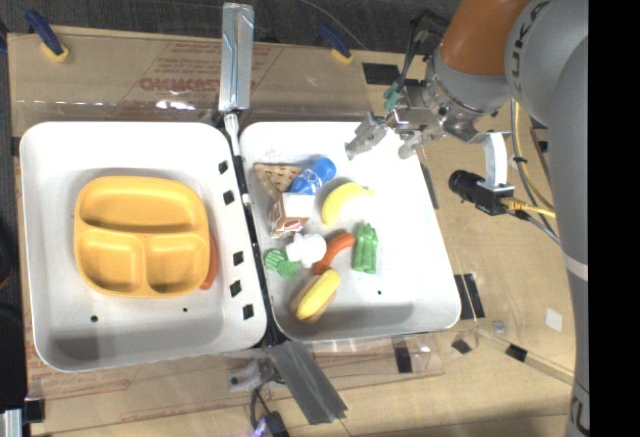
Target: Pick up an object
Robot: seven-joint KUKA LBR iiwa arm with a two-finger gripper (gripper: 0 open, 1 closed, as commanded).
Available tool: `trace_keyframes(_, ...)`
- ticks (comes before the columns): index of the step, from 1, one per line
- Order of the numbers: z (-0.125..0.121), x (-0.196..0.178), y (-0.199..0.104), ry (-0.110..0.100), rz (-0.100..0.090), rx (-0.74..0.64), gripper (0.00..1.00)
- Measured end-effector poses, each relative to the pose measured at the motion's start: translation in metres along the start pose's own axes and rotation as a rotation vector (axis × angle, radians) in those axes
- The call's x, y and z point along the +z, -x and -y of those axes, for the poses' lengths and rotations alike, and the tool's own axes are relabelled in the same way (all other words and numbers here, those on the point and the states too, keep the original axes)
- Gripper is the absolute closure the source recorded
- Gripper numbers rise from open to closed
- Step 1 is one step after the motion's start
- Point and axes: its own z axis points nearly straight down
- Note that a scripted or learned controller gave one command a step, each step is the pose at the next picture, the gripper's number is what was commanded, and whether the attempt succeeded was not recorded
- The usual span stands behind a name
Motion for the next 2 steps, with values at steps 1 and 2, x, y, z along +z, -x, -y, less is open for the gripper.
trace_keyframes(1, 0.024, -0.061, 0.001, 0.007, 0.002, -0.095, 0.00)
trace_keyframes(2, 0.122, 0.064, -0.026, -0.006, -0.002, -0.060, 0.00)
